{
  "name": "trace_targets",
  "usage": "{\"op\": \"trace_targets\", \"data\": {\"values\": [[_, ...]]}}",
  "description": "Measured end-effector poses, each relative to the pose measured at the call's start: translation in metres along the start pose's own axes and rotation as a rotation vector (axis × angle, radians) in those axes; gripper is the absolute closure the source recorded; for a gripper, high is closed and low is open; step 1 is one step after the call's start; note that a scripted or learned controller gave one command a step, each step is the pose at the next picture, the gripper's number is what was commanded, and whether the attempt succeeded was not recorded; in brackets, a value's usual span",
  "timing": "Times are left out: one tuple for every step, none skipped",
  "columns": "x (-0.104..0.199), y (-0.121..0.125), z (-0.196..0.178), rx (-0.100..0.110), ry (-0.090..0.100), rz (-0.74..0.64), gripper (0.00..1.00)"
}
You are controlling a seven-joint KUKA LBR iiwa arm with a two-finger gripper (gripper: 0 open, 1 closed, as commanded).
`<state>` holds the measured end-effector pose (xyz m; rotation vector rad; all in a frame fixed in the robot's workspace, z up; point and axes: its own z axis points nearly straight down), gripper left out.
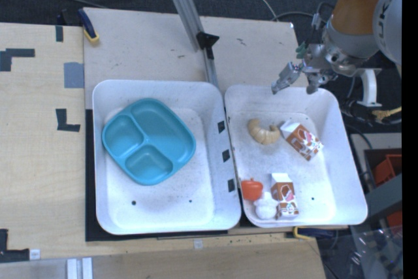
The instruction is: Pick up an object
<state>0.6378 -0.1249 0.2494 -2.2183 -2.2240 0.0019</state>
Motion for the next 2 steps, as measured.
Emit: {"op": "trace_targets", "data": {"values": [[0.093, -0.049, 0.065, 0.009, 0.004, -0.004, 0.0], [0.152, -0.064, 0.061, 0.003, 0.003, -0.005, 0.0]]}}
